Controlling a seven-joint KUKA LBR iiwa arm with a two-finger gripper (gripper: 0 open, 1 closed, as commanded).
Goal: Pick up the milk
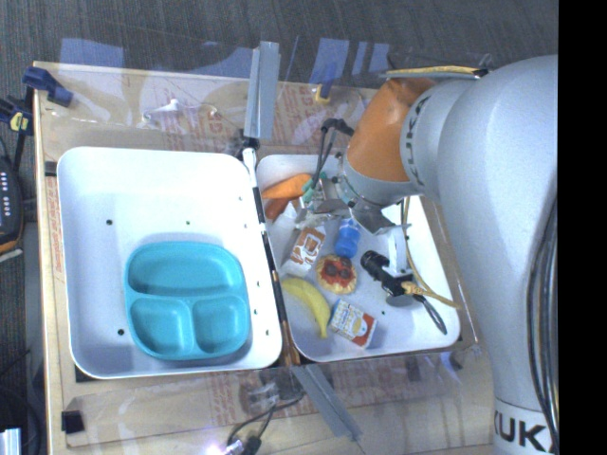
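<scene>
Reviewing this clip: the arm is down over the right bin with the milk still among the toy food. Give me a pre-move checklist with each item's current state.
1. Milk carton in the right bin, not lifted: ok.
2. Gripper above the bin's far end, near the milk: ok.
3. Finger state: cannot tell, hidden under the wrist.
4. Milk between the fingers: cannot tell.
5. Crowding: not ok; carrot, blue bottle and pizza slice lie close around the milk.
6. Left bin with the blue tray away from the arm: ok.
</scene>
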